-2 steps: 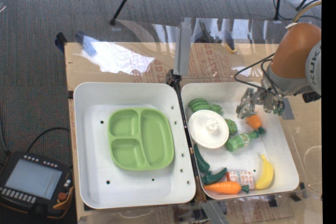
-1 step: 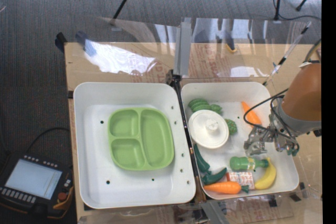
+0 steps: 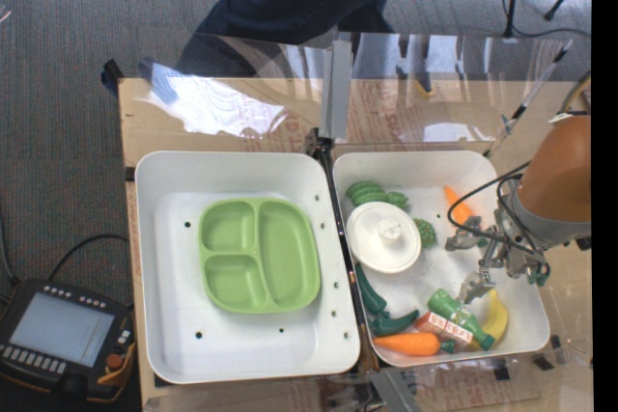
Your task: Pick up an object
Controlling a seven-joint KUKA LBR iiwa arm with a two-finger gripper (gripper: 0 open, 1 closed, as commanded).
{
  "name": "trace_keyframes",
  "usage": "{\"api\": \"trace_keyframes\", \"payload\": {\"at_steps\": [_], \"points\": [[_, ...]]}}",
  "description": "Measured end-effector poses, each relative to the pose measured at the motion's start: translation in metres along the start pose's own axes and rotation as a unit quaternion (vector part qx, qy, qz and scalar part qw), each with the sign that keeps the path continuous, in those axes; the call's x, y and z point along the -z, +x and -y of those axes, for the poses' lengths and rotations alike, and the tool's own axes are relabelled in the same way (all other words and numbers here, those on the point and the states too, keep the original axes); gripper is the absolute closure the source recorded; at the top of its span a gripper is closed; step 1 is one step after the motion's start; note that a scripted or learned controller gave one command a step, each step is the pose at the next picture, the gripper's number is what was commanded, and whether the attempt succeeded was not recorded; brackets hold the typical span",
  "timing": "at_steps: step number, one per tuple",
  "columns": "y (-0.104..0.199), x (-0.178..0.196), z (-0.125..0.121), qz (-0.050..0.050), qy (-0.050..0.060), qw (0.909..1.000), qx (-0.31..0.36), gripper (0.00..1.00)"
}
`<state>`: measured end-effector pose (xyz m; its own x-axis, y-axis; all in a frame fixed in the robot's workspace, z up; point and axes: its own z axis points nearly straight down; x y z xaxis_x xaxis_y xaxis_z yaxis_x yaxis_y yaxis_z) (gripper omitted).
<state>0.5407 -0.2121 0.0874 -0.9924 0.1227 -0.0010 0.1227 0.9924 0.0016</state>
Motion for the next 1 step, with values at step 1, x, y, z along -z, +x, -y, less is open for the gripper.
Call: {"api": "trace_keyframes", "payload": {"at_steps": [1], "points": [[-0.0922, 0.0012, -0.0133, 0.001, 0.0, 0.995, -0.1, 0.0]]}}
